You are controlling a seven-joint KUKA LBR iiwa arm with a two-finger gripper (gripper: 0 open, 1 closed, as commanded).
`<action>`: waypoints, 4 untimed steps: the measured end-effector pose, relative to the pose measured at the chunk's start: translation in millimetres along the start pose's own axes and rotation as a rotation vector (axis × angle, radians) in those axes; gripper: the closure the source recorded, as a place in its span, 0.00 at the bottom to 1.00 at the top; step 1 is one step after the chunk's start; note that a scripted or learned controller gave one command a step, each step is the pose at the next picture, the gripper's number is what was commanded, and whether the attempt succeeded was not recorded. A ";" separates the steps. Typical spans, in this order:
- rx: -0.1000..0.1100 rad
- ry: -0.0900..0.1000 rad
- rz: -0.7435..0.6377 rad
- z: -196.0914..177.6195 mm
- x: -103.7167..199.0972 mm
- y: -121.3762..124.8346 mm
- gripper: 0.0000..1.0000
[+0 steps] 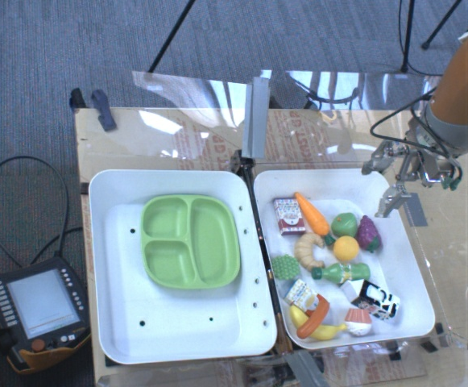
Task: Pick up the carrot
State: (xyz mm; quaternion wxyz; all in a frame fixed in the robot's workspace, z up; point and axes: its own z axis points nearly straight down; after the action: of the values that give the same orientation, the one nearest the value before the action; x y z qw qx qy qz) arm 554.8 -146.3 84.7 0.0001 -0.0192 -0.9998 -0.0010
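Above the right bin's [423, 289] two-o'clock corner the gripper [400, 192] hangs open and empty, approach pending, needing a reach toward nine o'clock for the carrot [312, 214] beside the croissant [308, 251].

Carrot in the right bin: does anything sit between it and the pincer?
Nothing visible does. The carrot lies uncovered near the right bin's back edge, with a red carton on one side and a green apple on the other. The pincer hovers at the bin's far right corner, with bare white floor between them.
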 end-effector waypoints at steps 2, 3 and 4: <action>0.000 0.003 0.082 -2.6 60.2 54.6 0.00; 0.005 -0.024 0.075 -12.0 -63.8 -55.5 0.00; 0.004 -0.011 0.009 -10.8 30.9 67.6 0.00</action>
State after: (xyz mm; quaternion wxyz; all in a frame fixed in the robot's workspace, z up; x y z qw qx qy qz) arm 526.6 -77.6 95.7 -0.0055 -0.0239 -0.9997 0.0009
